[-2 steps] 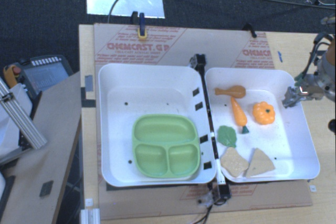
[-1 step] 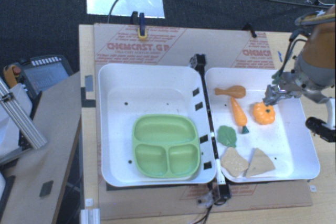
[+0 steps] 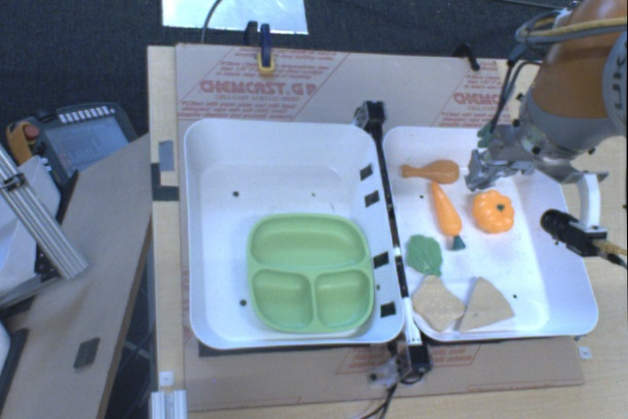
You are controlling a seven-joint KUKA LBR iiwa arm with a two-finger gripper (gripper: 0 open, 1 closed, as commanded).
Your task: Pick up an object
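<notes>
The right bin (image 3: 564, 304) holds several toy foods. A tan drumstick (image 3: 432, 172) lies at its back left, with an orange carrot (image 3: 446, 211) just in front of it. An orange pumpkin (image 3: 493, 212) sits in the middle. A green leafy piece (image 3: 424, 254) and two pale bread wedges (image 3: 440, 302) (image 3: 488, 305) lie near the front. My gripper (image 3: 479, 172) hangs over the bin just behind and left of the pumpkin, close to the drumstick's right end. I see nothing held in it.
The left bin (image 3: 216, 162) carries a green divided plate (image 3: 311, 272). A black divider rail (image 3: 385, 211) runs between the bins. A black fitting (image 3: 569, 231) on a white bracket juts over the right bin's right side. Cables cross behind the bench.
</notes>
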